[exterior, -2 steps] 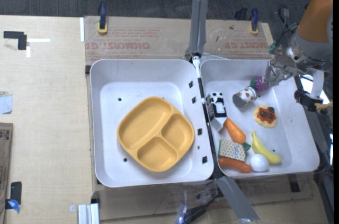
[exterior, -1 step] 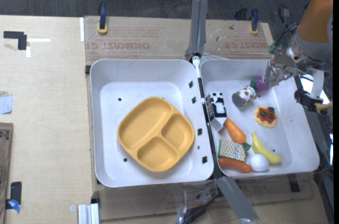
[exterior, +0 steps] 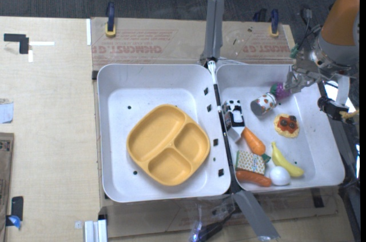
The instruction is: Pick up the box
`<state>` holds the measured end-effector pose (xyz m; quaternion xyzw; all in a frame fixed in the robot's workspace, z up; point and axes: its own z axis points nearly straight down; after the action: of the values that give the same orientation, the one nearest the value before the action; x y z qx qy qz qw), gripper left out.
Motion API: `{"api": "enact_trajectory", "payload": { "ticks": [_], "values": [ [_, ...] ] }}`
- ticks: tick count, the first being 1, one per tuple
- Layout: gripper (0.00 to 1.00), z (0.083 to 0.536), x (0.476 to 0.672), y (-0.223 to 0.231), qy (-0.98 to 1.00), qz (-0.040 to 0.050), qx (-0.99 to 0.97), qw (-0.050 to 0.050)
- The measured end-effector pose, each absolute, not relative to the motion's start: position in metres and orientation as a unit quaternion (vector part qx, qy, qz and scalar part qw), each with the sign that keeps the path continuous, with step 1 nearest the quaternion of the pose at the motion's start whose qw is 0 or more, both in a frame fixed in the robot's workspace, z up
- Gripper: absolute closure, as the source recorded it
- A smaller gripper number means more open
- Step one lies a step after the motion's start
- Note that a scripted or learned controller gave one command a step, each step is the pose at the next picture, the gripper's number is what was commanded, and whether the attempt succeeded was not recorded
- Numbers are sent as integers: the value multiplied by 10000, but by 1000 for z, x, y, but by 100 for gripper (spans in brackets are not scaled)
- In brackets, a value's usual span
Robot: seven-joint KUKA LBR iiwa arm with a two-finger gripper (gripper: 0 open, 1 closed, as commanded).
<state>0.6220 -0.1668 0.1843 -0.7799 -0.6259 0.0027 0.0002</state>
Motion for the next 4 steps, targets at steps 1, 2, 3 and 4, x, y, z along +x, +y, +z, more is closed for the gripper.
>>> {"api": "enact_trajectory", "payload": {
  "ticks": [1, 2, 3, 4],
  "values": [
    [0, 184, 622, -167, -6259, 27, -7799, 2],
    [0, 184, 622, -167, -6259, 27, -7799, 2],
    [0, 184, 622, -167, -6259, 27, -7799, 2],
    [0, 184, 622, -167, -6259, 27, -7799, 2]
  ]
}}
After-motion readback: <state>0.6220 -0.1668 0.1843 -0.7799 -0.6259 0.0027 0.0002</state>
